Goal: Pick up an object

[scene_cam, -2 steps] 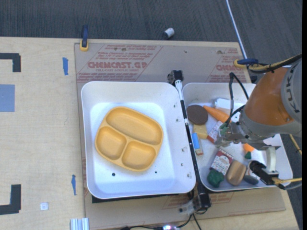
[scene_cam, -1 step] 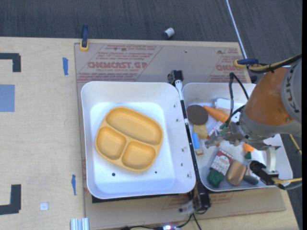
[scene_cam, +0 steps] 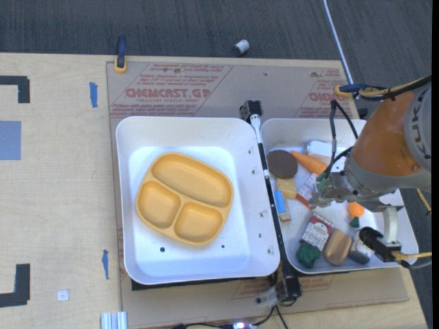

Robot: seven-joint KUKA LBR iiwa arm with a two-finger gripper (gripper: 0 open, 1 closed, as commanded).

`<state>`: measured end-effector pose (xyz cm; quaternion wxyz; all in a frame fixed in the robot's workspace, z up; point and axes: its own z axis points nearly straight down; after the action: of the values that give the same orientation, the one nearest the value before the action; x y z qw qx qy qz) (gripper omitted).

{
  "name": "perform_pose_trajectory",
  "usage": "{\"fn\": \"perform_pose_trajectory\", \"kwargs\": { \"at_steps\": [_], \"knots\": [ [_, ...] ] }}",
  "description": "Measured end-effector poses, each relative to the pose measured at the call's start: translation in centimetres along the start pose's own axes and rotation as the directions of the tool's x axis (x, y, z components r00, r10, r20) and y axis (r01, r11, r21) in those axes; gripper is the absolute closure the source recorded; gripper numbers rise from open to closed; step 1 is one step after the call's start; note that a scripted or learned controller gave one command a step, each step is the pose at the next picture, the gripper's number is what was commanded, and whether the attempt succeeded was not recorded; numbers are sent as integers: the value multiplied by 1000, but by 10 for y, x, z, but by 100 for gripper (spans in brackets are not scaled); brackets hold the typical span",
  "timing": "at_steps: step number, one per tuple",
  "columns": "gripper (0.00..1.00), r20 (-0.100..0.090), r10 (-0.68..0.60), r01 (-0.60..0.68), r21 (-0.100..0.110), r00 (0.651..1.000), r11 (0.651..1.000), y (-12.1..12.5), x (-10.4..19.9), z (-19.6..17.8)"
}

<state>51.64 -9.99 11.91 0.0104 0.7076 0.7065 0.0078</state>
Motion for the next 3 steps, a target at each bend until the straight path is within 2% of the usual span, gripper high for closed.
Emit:
{"fn": "perform_pose_trajectory", "kwargs": {
  "at_steps": [1,2,3],
  "knots": [
    [0,0,0,0,0,1000,1000,0,0,0],
    [100,1,0,0,-4,1000,1000,2,0,-10],
    [0,1,0,0,-4,1000,1000,2,0,-10]
  ]
}}
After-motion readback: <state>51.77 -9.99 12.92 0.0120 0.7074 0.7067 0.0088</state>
